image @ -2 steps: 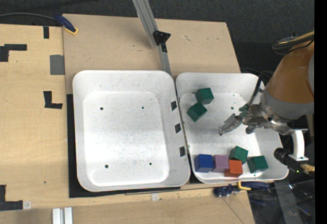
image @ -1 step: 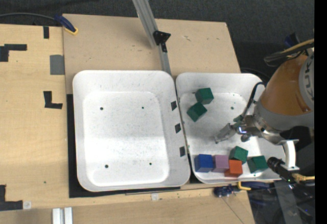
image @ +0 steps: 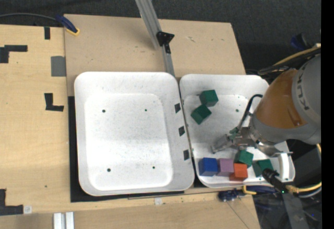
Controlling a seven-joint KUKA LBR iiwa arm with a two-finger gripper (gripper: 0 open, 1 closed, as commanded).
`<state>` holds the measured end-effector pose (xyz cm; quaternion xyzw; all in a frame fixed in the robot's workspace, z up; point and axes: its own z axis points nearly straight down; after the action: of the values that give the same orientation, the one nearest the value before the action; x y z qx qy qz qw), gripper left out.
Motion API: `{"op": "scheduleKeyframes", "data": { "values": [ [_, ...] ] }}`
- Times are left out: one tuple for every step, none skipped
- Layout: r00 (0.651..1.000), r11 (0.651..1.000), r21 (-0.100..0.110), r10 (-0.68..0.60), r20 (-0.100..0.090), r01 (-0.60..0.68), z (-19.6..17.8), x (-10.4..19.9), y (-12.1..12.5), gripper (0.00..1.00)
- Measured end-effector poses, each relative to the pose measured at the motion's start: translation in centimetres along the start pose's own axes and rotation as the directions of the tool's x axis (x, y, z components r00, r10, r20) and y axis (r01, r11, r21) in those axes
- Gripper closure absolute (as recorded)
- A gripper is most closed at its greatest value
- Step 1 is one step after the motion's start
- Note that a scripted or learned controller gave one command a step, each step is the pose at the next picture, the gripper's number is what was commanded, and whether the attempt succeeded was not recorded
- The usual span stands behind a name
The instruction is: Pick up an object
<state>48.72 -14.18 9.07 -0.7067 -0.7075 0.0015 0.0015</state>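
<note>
Gripper (image: pixel 225 143) low over right bin (image: pixel 224 83), fingertips blurred, partly arm-hidden.

We count two white bins (image: pixel 125 83). The right bin holds four green blocks (image: pixel 209 97), though one near the arm is partly hidden, one blue block (image: pixel 209 166), one purple block (image: pixel 226 165), one orange block (image: pixel 240 171).
</note>
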Motion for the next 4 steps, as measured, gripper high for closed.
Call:
{"op": "scheduleKeyframes", "data": {
  "values": [
    [1.0, 1.0, 0.0, 0.0, -0.002, 0.0, -1.1, 0.1, 0.0, 1.0],
    [1.0, 1.0, -0.006, 0.0, 0.001, 0.0, -5.4, -0.3, 0.0, 1.0],
    [1.0, 1.0, -0.007, -0.001, 0.001, 0.001, -9.6, 0.0, -0.3, 1.0],
    [1.0, 1.0, -0.01, -0.001, 0.001, 0.001, -15.7, 0.6, -0.3, 1.0]
  ]
}}
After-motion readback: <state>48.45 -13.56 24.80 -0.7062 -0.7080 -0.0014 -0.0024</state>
